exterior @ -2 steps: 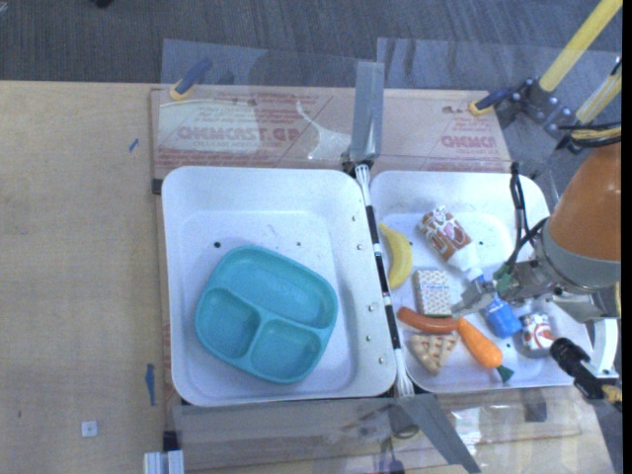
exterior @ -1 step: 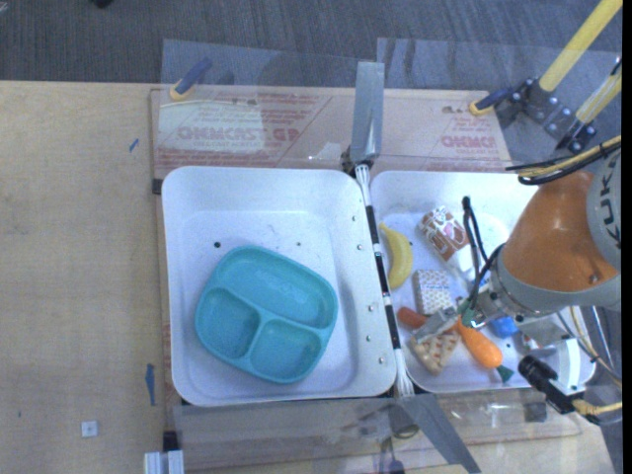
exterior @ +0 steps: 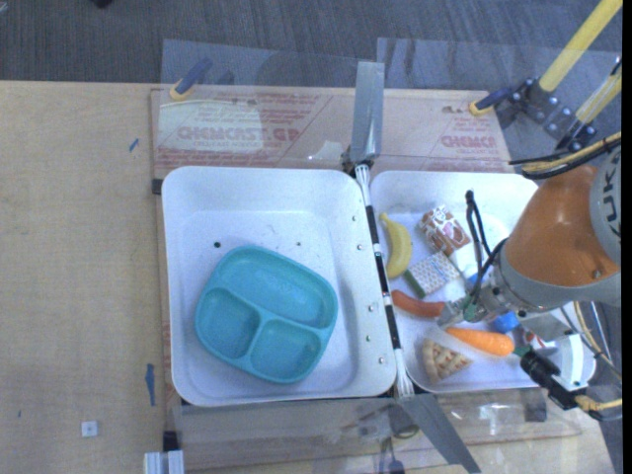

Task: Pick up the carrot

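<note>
The carrot [exterior: 482, 342], orange and tapered, lies in the right bin [exterior: 513, 188] near its front wall, thick end to the right. My gripper [exterior: 467, 309] hangs just above and behind the carrot's left end, under the grey wrist and orange band [exterior: 561, 237]. From this slant I cannot make out whether it touches the carrot. The arm covers the right part of the bin.
Also in the right bin are a banana [exterior: 397, 245], a red sausage-like piece [exterior: 418, 305], a checked block [exterior: 431, 274], a patterned box [exterior: 443, 229] and a wedge of toast [exterior: 443, 360]. A teal divided plate [exterior: 265, 312] sits in the left bin [exterior: 197, 205].
</note>
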